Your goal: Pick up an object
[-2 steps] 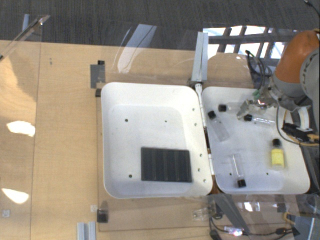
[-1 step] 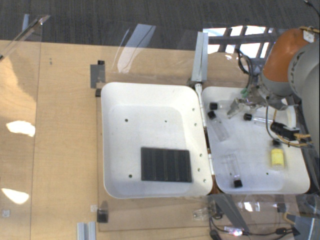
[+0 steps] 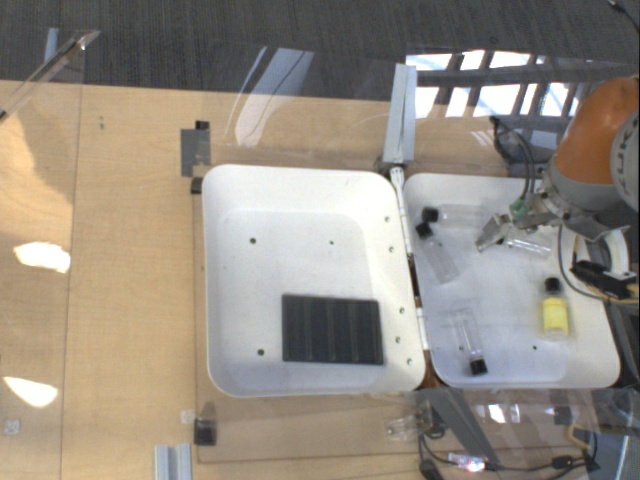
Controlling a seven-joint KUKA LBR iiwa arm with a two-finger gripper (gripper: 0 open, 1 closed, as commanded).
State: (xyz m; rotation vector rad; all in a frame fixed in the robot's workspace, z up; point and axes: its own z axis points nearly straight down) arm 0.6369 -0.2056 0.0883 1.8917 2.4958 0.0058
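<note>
Near rim of the right bin (image 3: pixel 600 376): a clear tube (image 3: pixel 466 340) lies flat, its black cap at the near end, close to the bin's left wall. To its right and well apart lies a yellow bottle (image 3: pixel 555 315), with a black cap on its far end. In the far left corner of the same bin is a small black-capped vial (image 3: pixel 427 220), near the wall. Just nearer than it is a second clear piece (image 3: pixel 443 264), faint and hard to make out. The gripper (image 3: pixel 498 234) hangs over the far half of the right bin, pointing left, between the vial and the yellow bottle and touching neither. A clear scrap (image 3: pixel 528 246) lies just beside it; contact cannot be judged. Whether the gripper is spread or closed cannot be told at this size. The tube, bottle and vial all rest on the bin floor. The arm (image 3: pixel 598 138) shows its orange band at the right. In the left bin (image 3: pixel 228 268) a black ribbed pad (image 3: pixel 332 329) lies flat, toward the near right corner.
</note>
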